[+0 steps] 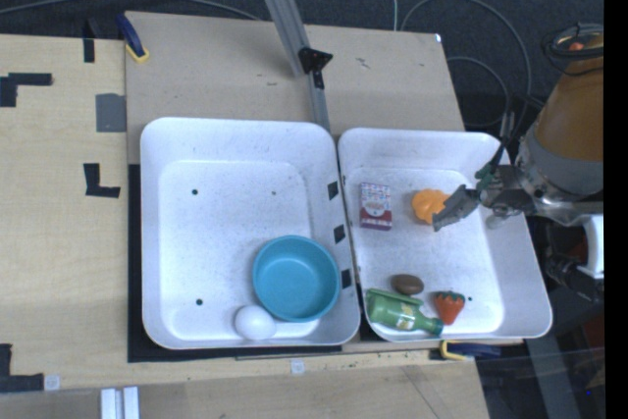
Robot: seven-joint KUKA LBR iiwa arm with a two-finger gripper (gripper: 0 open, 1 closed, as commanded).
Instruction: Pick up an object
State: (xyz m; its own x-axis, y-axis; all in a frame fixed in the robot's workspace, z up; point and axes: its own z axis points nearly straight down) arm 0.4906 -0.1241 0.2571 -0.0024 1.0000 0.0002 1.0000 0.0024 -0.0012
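Left bin [172,152] first: a blue bowl [295,277] near its front right corner, a white ball [254,320] touching the bowl's front-left edge. Nothing I'd go for from where the arm sits.

Right bin [392,144]: a small red-and-white carton [375,206] lying flat near the left wall, upper half. Along the front wall — a green bottle [400,313] on its side, long axis roughly left-right, with a brown oval thing [407,285] just behind it and a strawberry toy [448,306] at its right end.

The likely target, I'd judge, is the orange object [427,204] — lumpy, mid-bin, upper half. It lies just left of my tool [453,209], touching or nearly so; I can't tell which. One dark finger angles down-left toward it. The tool looks released and nothing is between the fingers, so no grasp.

The arm comes in from the right over the bin's right wall. So the coming move is, by my guess, a short shift left and down — the orange object has no clear long axis, so wrist angle matters little.
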